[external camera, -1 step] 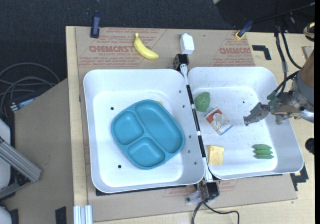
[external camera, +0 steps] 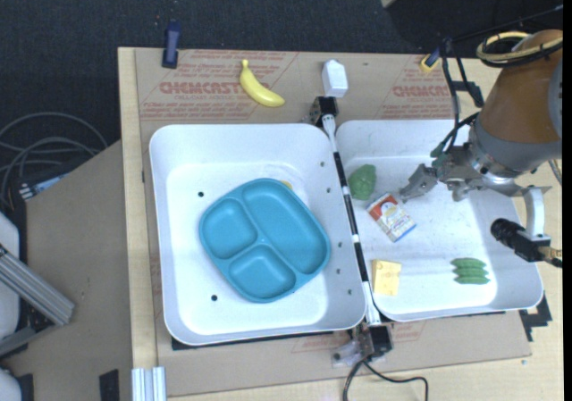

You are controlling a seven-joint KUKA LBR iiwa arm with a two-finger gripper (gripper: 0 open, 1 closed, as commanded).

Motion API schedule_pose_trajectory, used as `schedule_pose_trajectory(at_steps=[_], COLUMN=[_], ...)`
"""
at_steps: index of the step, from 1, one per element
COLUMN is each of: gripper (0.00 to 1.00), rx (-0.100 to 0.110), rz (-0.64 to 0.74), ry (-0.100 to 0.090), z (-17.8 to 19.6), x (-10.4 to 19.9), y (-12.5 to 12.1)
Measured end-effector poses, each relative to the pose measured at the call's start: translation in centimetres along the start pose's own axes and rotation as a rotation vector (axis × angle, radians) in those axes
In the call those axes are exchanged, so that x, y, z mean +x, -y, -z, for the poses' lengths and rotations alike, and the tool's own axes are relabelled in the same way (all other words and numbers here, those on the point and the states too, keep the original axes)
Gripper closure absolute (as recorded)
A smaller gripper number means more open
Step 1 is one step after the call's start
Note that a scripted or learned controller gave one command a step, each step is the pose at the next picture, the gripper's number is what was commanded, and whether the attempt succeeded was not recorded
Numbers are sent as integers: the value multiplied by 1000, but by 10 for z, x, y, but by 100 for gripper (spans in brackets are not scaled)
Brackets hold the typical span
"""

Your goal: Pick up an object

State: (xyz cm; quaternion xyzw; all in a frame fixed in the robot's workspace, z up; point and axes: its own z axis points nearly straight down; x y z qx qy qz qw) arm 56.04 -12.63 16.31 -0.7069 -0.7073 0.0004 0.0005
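Observation:
In the right bin (external camera: 514,296) lie a green rounded item (external camera: 362,181), a small red, white and blue packet (external camera: 391,216), a yellow block (external camera: 386,277) and a green pea pod (external camera: 470,271). My gripper (external camera: 438,186) hangs over the bin's upper middle, just right of and above the packet. Its fingers are spread open and hold nothing. One fingertip (external camera: 415,187) points toward the packet. The left bin (external camera: 170,212) holds a blue divided plate (external camera: 261,238).
A yellow banana (external camera: 260,87), a white clip (external camera: 334,78) and a small blue item (external camera: 171,44) rest on the cardboard bench behind the bins. A ridge with black clamps (external camera: 344,203) separates the bins. Cables (external camera: 45,154) lie at the left.

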Motion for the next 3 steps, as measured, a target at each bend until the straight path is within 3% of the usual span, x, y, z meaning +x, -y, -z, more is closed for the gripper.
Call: schedule_pose_trajectory(at_steps=[1,2,3], gripper=[0,100,100], rx=[0,-2,-5], rz=[0,-1,1], ry=[-1,0,0], z=[-79,-69,41], x=[26,25,75], y=[2,2,-20])
